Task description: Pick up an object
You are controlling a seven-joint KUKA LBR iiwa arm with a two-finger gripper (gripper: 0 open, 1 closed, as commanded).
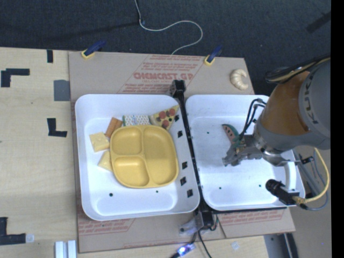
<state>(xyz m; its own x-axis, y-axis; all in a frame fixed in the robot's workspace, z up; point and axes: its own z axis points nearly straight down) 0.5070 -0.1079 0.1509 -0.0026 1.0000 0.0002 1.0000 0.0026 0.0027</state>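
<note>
- Cardboard sheet (161, 74) covered the bench under both white bins.
- Gripper (232, 157) hung low in the right bin (215, 195), mid-floor; finger spread impossible to tell.
- Small greenish object (230, 130) lay just beyond it, toward the far wall.
- Yellow divided plate (144, 156) sat mid left bin (88, 144), bits of toy food (102, 140) along its far-left edge.

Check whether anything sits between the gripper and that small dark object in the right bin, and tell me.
Nothing visible stands in the way. The gripper is low over the right bin, and the small dark object lies just beyond it on bare white floor. The yellow divided plate and other items are in the left bin.
</note>
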